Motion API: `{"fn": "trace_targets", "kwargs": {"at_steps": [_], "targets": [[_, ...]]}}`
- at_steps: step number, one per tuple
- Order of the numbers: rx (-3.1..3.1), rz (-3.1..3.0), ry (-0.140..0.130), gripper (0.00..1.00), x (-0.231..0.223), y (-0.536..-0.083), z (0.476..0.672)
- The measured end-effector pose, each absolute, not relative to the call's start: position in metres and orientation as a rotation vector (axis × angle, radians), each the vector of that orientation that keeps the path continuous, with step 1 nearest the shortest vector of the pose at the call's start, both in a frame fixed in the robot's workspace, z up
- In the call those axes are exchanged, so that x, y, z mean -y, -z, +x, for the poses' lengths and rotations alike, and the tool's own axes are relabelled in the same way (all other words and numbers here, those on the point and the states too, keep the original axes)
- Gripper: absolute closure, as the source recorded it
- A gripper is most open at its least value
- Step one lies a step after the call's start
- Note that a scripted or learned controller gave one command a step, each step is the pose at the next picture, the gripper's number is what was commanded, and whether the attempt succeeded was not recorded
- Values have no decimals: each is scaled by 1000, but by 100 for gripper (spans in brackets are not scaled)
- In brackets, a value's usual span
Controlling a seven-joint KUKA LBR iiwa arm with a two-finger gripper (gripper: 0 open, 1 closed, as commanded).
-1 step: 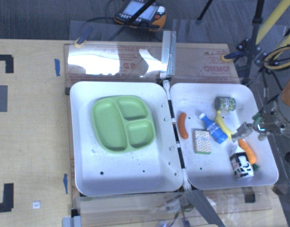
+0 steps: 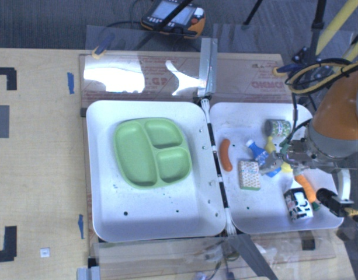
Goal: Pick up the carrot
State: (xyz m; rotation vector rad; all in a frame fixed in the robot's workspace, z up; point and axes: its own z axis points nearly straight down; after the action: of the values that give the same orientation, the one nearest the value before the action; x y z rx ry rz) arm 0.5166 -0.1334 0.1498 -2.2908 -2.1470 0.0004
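Observation:
The carrot (image 2: 306, 185), short and orange, lies in the right bin (image 2: 243, 212) near its right wall, just above a small black and white box (image 2: 298, 205). My gripper (image 2: 292, 158) hangs low over the right bin at the end of the grey and orange arm, a little above and to the left of the carrot. Its metal body hides part of what lies beneath it. Nothing can be made out in its grasp.
The right bin also holds a reddish-orange sausage (image 2: 225, 154) by the left wall, a speckled sponge (image 2: 249, 175), a blue item (image 2: 258, 151) and a small can (image 2: 278, 127). A green divided plate (image 2: 150, 151) lies in the left bin (image 2: 108, 209).

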Motion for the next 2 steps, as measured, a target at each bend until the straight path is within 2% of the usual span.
{"fn": "trace_targets", "kwargs": {"at_steps": [1,2], "targets": [[2229,-2217,0,0,212,-190,481],[1879,-2519,0,0,179,-265,480]]}}
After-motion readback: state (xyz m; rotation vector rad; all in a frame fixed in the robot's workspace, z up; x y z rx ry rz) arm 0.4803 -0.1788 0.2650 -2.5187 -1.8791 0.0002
